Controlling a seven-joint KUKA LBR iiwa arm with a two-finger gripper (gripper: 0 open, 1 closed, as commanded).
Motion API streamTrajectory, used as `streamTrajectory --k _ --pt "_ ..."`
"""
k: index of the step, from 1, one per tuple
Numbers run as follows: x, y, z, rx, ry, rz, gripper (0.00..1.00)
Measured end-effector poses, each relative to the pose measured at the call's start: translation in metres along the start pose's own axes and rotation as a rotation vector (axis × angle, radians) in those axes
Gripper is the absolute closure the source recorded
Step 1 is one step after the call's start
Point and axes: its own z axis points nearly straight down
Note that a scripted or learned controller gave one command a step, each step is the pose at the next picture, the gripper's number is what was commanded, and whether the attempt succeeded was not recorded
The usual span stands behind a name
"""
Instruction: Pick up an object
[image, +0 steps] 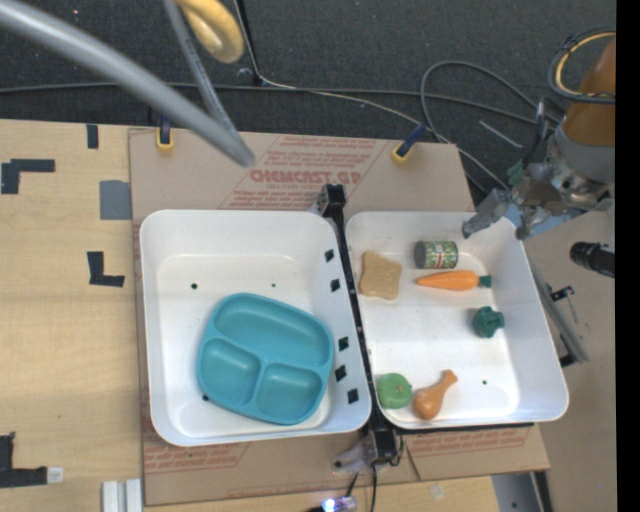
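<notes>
Gripper seen above right bin's upper right corner, fingers spread apart, nothing gripped; can lying nearby.

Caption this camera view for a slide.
Gripper hovers over right bin of toy food; blue tray in left bin.

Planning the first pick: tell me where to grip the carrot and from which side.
Grip the carrot across its thick orange middle, coming straight down. It lies flat, lengthwise left to right, green end right, so close the fingers across its narrow width. The can sits close behind, so keep the far finger tight in.
</notes>
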Motion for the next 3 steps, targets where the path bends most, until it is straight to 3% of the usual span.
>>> streamTrajectory --k 1,3 --pt "0.001 0.002 -0.010 -0.013 -0.003 -0.004 0.00" --pt "0.004 -0.002 0.077 -0.011 -0.003 -0.005 0.00"
